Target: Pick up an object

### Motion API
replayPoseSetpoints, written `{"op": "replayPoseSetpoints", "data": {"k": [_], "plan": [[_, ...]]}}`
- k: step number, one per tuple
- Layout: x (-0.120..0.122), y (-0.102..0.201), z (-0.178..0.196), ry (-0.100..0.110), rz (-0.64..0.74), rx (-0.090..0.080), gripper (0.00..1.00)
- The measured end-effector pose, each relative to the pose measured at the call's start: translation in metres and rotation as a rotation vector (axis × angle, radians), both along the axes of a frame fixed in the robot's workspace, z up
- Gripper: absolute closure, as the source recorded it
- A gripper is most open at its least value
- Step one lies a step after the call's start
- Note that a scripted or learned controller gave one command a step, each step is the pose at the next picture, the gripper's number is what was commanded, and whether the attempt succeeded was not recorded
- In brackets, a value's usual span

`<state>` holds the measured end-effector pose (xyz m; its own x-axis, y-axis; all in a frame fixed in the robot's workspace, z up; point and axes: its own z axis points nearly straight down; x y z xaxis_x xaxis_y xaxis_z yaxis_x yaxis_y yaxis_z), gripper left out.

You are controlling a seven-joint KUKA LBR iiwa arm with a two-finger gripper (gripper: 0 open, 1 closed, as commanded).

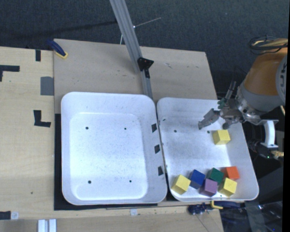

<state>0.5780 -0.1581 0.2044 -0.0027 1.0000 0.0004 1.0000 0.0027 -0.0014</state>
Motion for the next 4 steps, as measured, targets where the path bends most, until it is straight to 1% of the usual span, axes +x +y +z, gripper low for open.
{"op": "replayPoseSetpoints", "data": {"k": [1, 2, 3, 4], "plan": [[0.000, 0.000, 0.000, 0.000, -0.001, 0.000, 0.00], [0.006, 0.000, -0.047, 0.004, -0.001, -0.001, 0.00], [0.004, 0.000, -0.090, 0.004, -0.001, -0.001, 0.00], [0.003, 0.001, -0.114, 0.003, -0.001, -0.001, 0.00]]}}
